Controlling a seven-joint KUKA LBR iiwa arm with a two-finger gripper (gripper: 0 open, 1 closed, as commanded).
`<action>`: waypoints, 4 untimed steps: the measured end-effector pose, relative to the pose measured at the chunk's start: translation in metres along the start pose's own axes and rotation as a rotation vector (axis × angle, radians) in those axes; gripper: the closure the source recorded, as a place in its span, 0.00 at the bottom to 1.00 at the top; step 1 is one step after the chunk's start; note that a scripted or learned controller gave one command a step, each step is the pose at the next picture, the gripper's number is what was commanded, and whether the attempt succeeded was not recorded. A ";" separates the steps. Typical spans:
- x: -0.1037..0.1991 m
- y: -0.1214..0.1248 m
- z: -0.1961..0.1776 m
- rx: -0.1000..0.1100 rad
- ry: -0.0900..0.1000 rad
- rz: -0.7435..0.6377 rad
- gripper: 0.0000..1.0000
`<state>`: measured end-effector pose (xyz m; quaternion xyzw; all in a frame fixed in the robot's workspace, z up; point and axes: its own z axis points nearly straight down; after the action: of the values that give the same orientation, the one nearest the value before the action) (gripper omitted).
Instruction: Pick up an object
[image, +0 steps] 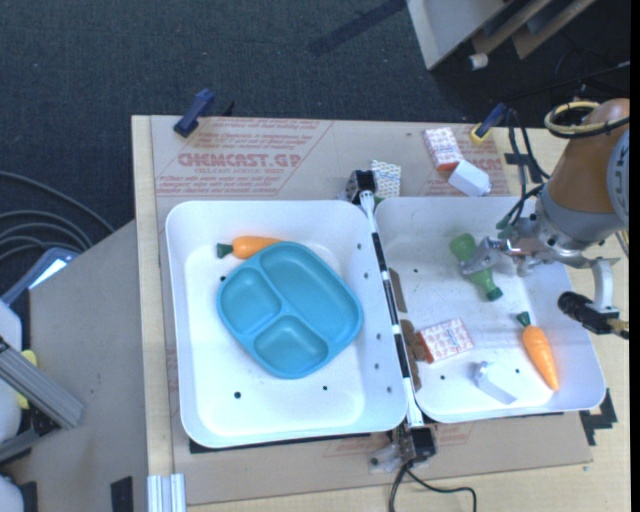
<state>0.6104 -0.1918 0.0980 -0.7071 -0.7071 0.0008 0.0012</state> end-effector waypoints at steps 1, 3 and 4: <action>-0.001 0.002 -0.012 -0.005 -0.002 0.000 1.00; 0.064 -0.050 0.012 0.000 0.001 0.001 1.00; 0.064 -0.050 0.012 -0.001 0.000 0.001 0.00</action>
<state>0.5606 -0.1274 0.0860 -0.7074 -0.7069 0.0002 0.0008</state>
